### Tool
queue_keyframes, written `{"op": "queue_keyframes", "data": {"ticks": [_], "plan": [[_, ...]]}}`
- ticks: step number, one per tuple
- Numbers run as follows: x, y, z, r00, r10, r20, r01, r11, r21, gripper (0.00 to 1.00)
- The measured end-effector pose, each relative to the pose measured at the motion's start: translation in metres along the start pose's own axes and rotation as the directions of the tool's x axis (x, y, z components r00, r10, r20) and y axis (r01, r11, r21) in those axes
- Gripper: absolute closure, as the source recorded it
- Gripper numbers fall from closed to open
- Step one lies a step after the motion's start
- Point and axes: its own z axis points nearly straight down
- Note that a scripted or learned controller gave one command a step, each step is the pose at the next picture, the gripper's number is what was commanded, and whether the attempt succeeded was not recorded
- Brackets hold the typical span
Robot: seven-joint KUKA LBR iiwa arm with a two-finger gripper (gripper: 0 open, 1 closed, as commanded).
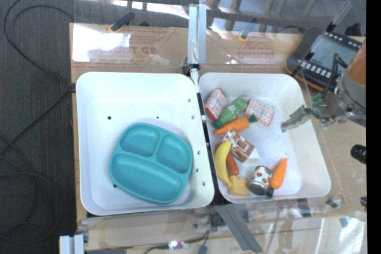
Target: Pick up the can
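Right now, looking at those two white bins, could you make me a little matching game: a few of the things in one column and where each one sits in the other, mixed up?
Things:
1. teal divided plate
2. can
3. banana
4. gripper

Places:
A. along the right bin's left wall, next to the divider
B. over the right bin's right side, apart from the toys
C. alone in the left bin
D. near the right bin's front edge, beside a small carrot

Pairs: 1-C, 2-D, 3-A, 4-B
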Motion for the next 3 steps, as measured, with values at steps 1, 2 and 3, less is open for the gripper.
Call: {"op": "queue_keyframes", "data": {"ticks": [1,2,3], "plan": [[-0.005,0.080,0.111,0.998,0.062,0.002,-0.062,0.998,0.001,0.00],[-0.001,0.138,0.152,0.995,0.096,0.003,-0.096,0.995,-0.020,0.00],[-0.008,0.145,0.151,0.989,0.148,-0.001,-0.148,0.989,-0.022,0.00]]}}
